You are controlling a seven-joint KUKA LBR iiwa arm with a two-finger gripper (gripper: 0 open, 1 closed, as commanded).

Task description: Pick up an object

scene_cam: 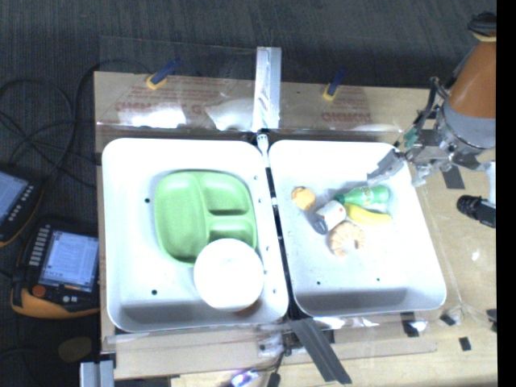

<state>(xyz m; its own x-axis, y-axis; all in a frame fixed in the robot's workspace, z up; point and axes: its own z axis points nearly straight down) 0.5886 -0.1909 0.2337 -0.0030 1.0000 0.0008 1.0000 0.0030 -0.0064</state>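
Note:
Several small objects lie in the right bin [403,293]: a green piece [368,194], a yellow banana-like piece [371,211] just below it, a white and grey block [330,214], a tan bread-like piece [346,236] and a small orange piece [302,197]. My gripper [384,168] reaches in from the right, low over the bin's upper right part. Its tip is right above the green piece, close to it or touching it. Nothing shows as lifted off the bin floor.
The left bin [129,216] holds a green divided plate [193,208] and a white round bowl [229,273] at the plate's lower right corner. A raised divider [272,216] separates the bins. The grey and orange arm [472,95] stands over the bench's right edge.

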